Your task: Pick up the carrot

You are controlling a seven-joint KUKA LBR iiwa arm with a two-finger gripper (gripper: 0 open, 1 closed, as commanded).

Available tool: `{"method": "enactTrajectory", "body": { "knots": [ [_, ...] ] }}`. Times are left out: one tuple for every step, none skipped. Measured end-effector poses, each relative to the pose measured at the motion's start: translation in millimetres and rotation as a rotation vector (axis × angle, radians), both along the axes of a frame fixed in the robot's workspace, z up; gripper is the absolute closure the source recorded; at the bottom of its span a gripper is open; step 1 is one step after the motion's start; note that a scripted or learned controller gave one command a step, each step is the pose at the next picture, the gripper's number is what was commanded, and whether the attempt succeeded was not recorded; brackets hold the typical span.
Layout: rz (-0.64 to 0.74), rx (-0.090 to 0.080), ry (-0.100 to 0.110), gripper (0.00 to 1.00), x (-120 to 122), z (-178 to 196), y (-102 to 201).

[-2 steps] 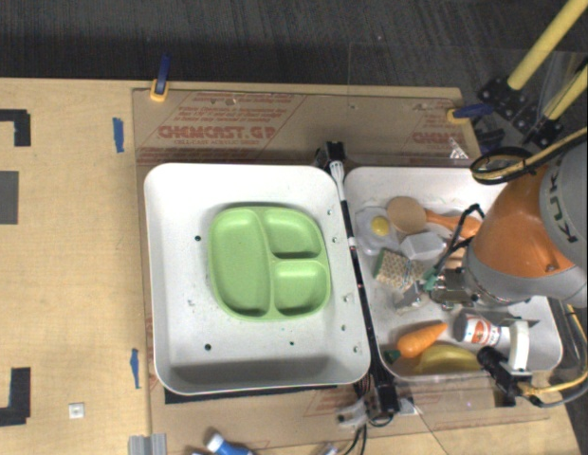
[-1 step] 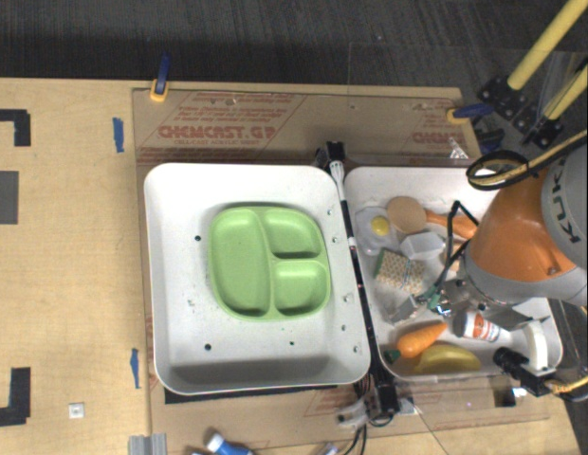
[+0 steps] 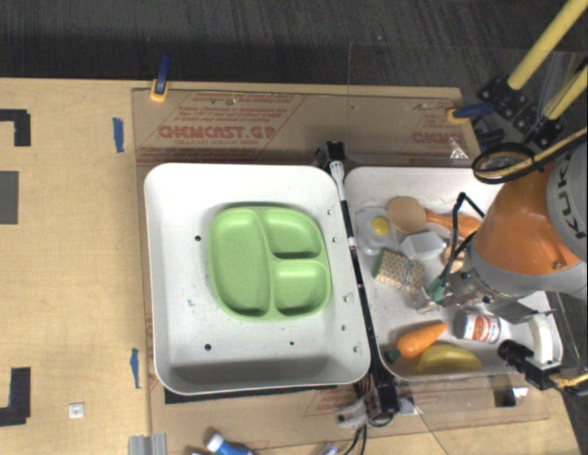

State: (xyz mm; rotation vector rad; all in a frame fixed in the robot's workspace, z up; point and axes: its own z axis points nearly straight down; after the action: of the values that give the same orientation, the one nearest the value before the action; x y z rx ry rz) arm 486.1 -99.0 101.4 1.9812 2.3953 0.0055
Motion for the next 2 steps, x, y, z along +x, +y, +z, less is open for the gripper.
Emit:
{"method": "enactTrajectory", "body": {
  "knots": [
    [0.001,0.001,0.002,0.00,-0.4,-0.6,0.3],
    [-0.422,0.022,0.004,0.00,-1.8,-12.4,1.1]
  ]
}}
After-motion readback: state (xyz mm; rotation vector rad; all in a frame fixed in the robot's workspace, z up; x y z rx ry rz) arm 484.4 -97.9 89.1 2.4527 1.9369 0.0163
